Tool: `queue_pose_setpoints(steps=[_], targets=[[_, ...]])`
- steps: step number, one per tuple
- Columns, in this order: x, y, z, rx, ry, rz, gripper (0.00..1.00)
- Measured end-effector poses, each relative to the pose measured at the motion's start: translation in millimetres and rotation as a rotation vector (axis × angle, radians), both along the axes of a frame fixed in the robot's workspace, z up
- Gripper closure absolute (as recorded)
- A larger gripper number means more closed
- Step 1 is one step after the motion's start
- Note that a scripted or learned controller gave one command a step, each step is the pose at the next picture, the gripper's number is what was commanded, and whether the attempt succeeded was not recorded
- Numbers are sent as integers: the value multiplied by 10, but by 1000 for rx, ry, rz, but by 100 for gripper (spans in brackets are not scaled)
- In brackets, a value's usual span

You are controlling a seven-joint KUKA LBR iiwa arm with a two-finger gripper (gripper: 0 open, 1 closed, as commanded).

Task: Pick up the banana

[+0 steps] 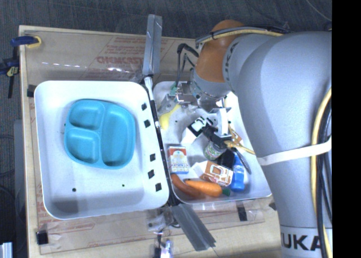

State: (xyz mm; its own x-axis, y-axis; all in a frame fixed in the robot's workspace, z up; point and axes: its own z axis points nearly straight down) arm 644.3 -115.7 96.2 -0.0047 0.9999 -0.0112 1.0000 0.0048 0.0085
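Note:
A yellow piece of the banana (164,119) shows at the left wall of the right bin (255,193), near its far end. My gripper (180,95) hangs just above and to the right of it, low over the bin's far left corner. The grey arm with its orange band (213,62) reaches in from the right and covers much of that bin. Nothing can be seen held in the gripper.
The left bin (53,195) holds a blue divided plate (101,132). Near the front of the right bin lie a carrot (203,188), a small red and white box (179,158), an orange box (219,173), a blue item (238,178) and a green can (214,149).

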Motion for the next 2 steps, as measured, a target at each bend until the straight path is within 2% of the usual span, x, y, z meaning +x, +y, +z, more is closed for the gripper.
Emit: queue_pose_setpoints(steps=[1, 2], targets=[[-9, 26, 69, 5, 7, 4, 100], [129, 295, 1293, 12, 11, -219, 100]])
